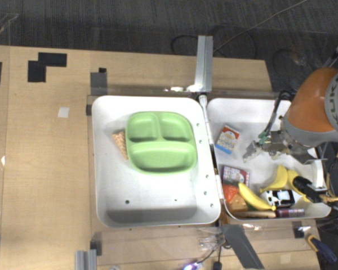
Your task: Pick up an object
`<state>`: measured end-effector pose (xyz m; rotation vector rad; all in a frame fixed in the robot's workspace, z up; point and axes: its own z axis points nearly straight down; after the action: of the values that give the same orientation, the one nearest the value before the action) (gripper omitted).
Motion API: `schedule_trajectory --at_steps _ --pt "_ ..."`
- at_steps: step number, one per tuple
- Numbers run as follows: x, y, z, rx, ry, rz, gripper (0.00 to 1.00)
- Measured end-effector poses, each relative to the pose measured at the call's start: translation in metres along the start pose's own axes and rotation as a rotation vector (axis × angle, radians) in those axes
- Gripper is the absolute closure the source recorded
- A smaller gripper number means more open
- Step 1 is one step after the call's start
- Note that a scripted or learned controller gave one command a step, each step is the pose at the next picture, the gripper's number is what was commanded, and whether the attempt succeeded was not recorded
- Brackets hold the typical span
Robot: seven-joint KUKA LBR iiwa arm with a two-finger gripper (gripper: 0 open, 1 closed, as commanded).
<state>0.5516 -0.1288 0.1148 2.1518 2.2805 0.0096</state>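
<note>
Just below the hand lies the banana (untouched).

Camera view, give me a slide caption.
Gripper over the right bin above bananas; green tray in the left bin.

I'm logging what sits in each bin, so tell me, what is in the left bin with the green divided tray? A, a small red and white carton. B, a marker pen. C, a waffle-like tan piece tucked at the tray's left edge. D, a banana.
C: a tan waffle-like piece pokes out at the left edge of the green divided tray in the left bin; the banana and red and white carton lie in the right bin.
</note>
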Motion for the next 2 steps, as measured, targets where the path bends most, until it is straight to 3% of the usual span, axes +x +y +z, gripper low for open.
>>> schedule_trajectory --at_steps 1,2 --pt "-0.023 -0.047 0.023 -0.009 -0.002 -0.034 0.0" --pt "0.001 0.03 0.025 -0.007 0.0 0.263 0.0"
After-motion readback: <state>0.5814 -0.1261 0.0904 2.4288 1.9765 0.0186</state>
